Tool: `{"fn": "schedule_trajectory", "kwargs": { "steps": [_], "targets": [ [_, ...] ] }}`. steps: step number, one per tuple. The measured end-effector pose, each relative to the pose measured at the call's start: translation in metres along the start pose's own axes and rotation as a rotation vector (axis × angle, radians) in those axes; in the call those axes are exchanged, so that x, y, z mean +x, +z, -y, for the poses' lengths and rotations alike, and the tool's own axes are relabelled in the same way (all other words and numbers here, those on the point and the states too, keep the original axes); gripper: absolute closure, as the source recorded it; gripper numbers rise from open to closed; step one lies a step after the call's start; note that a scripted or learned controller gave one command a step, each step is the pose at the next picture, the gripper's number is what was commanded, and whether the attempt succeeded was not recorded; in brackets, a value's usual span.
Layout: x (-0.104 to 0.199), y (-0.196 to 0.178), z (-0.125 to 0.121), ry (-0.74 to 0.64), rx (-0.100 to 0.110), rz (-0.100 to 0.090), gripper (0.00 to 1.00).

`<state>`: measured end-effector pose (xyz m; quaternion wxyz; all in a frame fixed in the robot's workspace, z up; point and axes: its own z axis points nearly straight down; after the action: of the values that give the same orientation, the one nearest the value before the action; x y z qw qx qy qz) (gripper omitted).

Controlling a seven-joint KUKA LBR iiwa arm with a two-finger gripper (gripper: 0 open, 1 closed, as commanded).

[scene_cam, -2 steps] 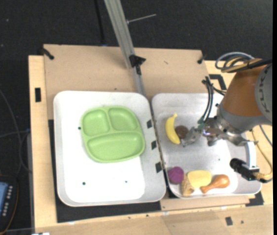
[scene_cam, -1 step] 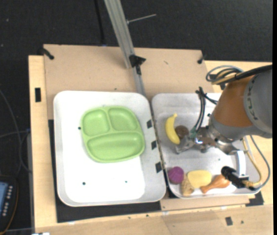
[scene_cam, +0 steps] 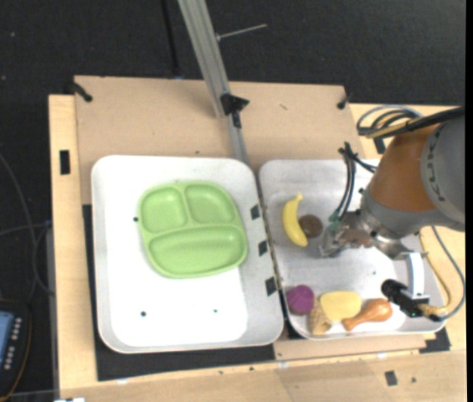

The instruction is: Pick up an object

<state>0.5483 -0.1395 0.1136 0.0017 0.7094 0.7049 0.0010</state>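
Right bin (scene_cam: 303,178), brown ball (scene_cam: 311,224) beside fingers (scene_cam: 330,245)

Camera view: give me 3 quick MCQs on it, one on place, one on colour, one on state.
1. Where does the green divided plate lie?
A. left bin
B. right bin
C. on the bare bench

2. What colour is the round object at the right bin's near edge?
A. blue
B. purple
C. white

3. How does the banana stand relative to the gripper?
A. clamped between its fingers
B. lying in the bin beside it
C. lifted above the bin

Answers: 1 A, the plate sits in the left bin. 2 B, it is plainly purple. 3 B, the banana lies on the bin floor left of the gripper.
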Motion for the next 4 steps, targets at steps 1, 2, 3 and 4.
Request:
{"fn": "schedule_trajectory", "kwargs": {
  "steps": [1, 2, 3, 4],
  "targets": [
    [-0.009, -0.062, -0.004, -0.004, -0.004, 0.002, 1.0],
    [-0.01, -0.113, -0.006, -0.009, -0.004, 0.002, 1.0],
    [0.037, -0.125, -0.026, -0.014, 0.0, -0.002, 1.0],
    [0.096, -0.133, -0.042, -0.015, 0.001, -0.003, 1.0]
  ]
}}
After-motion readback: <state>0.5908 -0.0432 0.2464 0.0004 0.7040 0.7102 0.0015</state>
